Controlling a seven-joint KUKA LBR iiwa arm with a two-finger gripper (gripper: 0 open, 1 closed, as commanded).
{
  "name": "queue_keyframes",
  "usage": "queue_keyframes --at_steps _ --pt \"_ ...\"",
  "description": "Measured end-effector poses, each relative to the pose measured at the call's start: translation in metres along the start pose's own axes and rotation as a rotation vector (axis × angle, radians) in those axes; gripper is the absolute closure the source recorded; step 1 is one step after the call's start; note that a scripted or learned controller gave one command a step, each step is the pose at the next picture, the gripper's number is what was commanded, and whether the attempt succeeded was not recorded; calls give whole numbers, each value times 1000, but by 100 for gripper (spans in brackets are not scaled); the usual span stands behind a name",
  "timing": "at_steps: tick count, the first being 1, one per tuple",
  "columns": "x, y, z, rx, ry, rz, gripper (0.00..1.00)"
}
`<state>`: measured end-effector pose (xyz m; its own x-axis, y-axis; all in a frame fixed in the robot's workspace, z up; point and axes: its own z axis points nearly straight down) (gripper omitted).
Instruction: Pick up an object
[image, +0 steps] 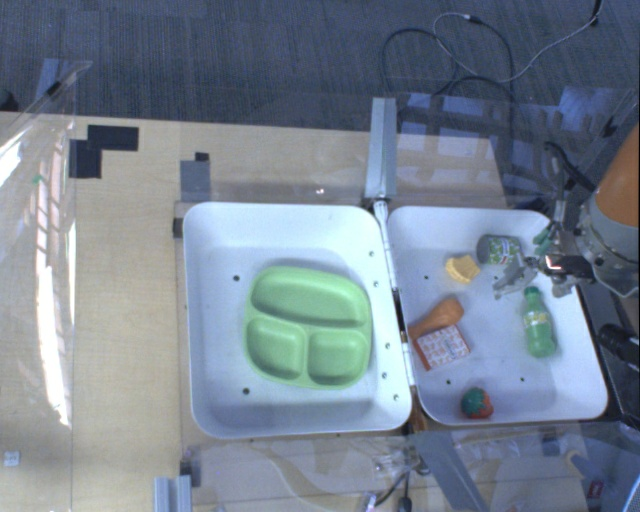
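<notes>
I am hovering my end effector (524, 276) over the right bin (590, 385), just above the top of the green bottle (539, 322); the view is poor here and I cannot tell how the tips are standing. Nothing is showing between them. The bottle is lying along that bin's right side. Left of the bottle a small can (498, 249) and a yellow piece (462, 268) are lying, then an orange carrot-like thing (439, 317) over a red patterned card (442, 347). A red and green ball (477, 403) is sitting below-left of the bottle. Far left of it, the left bin (205, 300) is holding a green divided tray (308, 326).

pale wooden bench (120, 300), grey carpet (250, 60)
</notes>
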<state>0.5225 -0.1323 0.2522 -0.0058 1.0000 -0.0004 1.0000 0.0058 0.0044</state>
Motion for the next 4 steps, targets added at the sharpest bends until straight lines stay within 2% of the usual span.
queue_keyframes --at_steps 1,2,3,4 --pt "-58 50 60 1 -1 -57 0" --pt "-70 36 156 -2 2 127 0" --pt "-69 38 145 -6 1 125 100" --pt "-27 52 22 -2 -1 191 100"
